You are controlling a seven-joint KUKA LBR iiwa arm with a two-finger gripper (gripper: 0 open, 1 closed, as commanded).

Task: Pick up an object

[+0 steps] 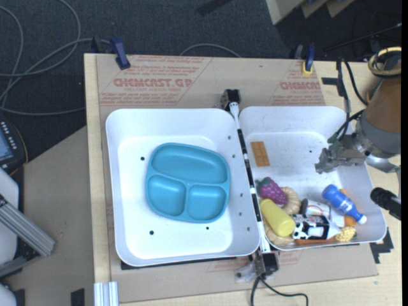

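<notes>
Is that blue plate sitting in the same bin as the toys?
No, the blue plate lies in the left bin; the toys are in the right bin.

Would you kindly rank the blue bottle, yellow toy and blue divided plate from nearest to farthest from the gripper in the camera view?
From the gripper:
1. Blue bottle, right bin, just below it.
2. Yellow toy, same bin, lower left.
3. Blue divided plate, left bin.

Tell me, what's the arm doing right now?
Two-finger gripper above right white bin, holding nothing visible. Blue plastic bottle nearest, below it. Nothing in between.
</notes>
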